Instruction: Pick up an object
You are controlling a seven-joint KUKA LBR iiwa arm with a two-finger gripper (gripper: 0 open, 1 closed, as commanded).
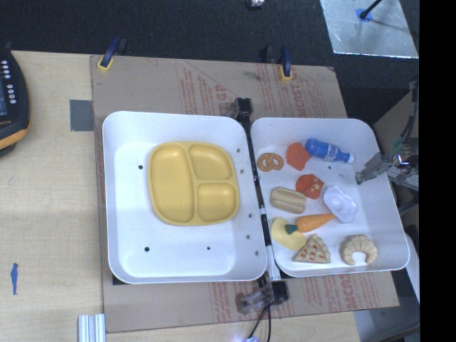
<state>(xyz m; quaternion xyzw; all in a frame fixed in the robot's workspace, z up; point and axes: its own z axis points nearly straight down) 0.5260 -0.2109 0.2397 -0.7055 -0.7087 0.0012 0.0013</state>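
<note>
The right bin [370, 137] holds several toy foods: a pretzel [270, 162], a red piece [298, 155], a blue bottle [328, 151], a tomato [309, 186], a hot dog bun [288, 200], a clear plastic item [340, 203], a carrot [315, 222], a yellow piece [286, 234], a pizza slice [312, 251] and a croissant [358, 249]. My gripper [369, 171] juts in at the bin's right rim, over its right edge and apart from the objects, with nothing seen between its fingers.
The left bin [121, 212] holds a yellow divided plate [192, 182]. Clamps [109, 53] [285, 64] sit on the cardboard's far edge. A black and orange device [11, 98] lies at the far left of the bench.
</note>
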